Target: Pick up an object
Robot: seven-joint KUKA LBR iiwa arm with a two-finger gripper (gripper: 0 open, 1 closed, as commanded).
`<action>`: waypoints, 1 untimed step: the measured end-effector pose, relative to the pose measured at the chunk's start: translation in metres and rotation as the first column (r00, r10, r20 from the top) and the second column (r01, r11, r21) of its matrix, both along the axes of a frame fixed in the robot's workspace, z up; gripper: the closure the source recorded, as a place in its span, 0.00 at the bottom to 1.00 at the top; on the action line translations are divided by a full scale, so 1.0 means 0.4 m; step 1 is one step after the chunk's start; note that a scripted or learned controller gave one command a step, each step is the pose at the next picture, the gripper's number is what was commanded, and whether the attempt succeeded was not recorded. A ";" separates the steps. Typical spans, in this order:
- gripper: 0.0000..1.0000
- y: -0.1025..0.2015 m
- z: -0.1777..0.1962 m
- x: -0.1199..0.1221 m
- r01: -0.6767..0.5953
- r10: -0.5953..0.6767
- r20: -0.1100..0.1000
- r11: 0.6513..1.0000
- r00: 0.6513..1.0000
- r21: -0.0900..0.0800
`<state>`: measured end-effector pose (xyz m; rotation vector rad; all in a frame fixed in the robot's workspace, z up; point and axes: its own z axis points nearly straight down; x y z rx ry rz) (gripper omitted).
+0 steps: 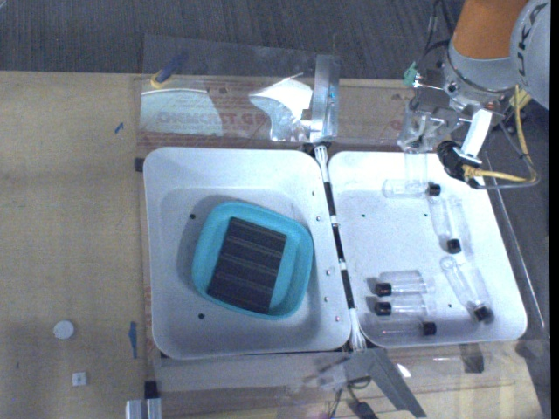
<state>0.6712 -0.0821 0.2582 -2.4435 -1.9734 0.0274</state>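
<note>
While your gripper (pixel 417 138) hangs over the right bin's (pixel 367 168) far edge, finger state unclear, a vial (pixel 409 188) lies just below.

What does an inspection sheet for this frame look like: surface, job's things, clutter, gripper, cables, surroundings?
Surface: two white bins, left bin and right bin, on a tan bench.
Job's things: clear vials with black caps scattered in right bin; teal tray holding a dark ribbed block in left bin.
Clutter: plastic sheeting behind the bins.
Gripper: gripper above right bin's far edge, nothing seen held.
Cables: yellow cable by the wrist.
Surroundings: dark floor beyond.
</note>
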 end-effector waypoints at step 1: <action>1.00 0.000 0.019 0.002 -0.001 0.001 -0.002 1.000 1.000 -0.002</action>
